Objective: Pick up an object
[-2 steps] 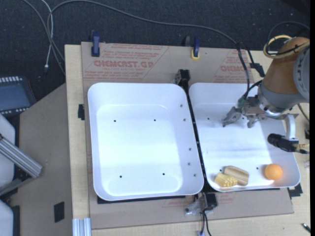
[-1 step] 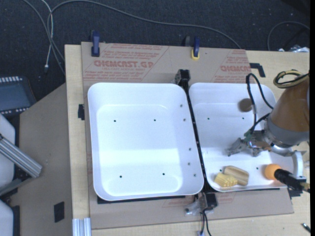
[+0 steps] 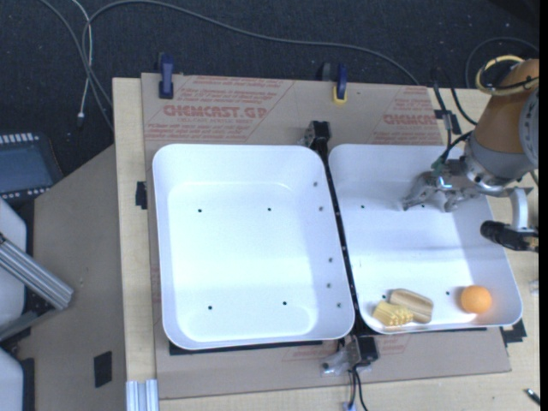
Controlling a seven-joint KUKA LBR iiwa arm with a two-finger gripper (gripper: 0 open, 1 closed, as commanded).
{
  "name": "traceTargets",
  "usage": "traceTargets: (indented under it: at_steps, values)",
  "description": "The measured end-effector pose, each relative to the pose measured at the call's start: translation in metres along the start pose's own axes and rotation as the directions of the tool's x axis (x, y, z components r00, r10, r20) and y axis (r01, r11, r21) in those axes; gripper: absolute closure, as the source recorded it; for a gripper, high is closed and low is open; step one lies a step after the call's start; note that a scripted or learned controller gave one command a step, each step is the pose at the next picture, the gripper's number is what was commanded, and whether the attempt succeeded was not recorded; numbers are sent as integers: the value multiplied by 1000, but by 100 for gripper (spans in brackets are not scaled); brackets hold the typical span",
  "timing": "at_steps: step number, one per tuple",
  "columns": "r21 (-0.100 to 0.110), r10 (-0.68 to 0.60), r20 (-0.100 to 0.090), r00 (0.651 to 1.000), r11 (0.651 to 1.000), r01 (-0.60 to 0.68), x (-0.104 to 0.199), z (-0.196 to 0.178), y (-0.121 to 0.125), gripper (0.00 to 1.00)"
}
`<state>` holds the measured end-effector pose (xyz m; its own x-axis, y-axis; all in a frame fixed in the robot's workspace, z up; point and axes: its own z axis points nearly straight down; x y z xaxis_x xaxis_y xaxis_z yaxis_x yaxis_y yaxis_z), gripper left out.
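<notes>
**A:** From the overhead camera, where was the end effector (image 3: pixel 425 197)?

**B:** It hung over the far part of the right bin (image 3: pixel 428 247), reaching in from the right, with the orange band (image 3: pixel 505 114) of the arm above it. I couldn't tell whether it was released or clenched; nothing showed between its tips.

**A:** And the things to pick?

**B:** All three lay along the near edge of that same bin, well apart from the end effector. The orange ball (image 3: pixel 476 299) sat in the near right corner. The tan bread-like piece (image 3: pixel 412 301) lay left of it, and the yellow corn-like piece (image 3: pixel 392 315) lay just beside the tan one, touching or nearly so, close against the near rim.

**A:** How crowded was it?

**B:** The middle of the right bin was bare white floor between the end effector and the objects. The ball stood alone, with room on its left and far sides, but the rim curved close on its right and near sides. The two yellowish pieces crowded each other and the near wall.

**A:** The other bin?

**B:** The left bin (image 3: pixel 248 247) sat beside it on the desk (image 3: pixel 137 229), their inner rims almost touching.
</notes>
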<state>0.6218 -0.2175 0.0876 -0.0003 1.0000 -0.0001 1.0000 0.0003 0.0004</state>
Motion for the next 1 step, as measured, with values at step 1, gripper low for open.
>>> traceTargets:
  at_steps: [1]
  values:
    - [-1,-1,0,1000,1000,1,0,-5,46,0]
